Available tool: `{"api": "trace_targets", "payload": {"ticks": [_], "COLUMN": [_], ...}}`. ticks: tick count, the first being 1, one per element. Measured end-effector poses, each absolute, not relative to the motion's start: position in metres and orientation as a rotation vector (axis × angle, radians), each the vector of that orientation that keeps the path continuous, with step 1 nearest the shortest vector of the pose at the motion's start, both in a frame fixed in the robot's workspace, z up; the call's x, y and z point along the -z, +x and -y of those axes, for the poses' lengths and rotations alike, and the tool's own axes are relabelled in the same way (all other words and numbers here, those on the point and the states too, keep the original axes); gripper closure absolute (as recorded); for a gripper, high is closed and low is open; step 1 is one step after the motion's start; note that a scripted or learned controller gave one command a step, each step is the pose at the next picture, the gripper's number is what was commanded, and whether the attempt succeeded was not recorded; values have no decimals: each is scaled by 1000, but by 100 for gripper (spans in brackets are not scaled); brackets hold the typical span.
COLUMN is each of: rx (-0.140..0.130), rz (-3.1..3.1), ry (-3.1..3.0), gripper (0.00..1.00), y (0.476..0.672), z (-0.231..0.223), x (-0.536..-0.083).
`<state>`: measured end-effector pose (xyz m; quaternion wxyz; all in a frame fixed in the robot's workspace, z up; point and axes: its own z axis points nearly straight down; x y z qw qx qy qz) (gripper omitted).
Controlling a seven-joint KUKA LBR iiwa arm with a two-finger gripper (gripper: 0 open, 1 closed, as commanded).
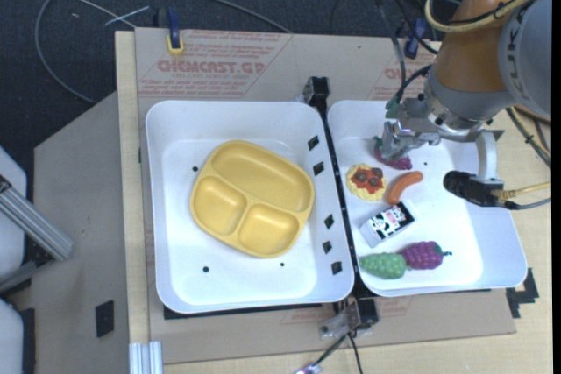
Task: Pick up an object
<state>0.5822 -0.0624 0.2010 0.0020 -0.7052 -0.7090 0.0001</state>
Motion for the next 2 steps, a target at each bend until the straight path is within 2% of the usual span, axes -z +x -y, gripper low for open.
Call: {"api": "trace_targets", "payload": {"ticks": [1, 2], "rx": [5, 2], "rz": [2229, 2226], "ry": [-2213, -2213], "gripper": [100, 100], "y": [596, 588], "z": [8, -40], "x": [-203, -207]}}
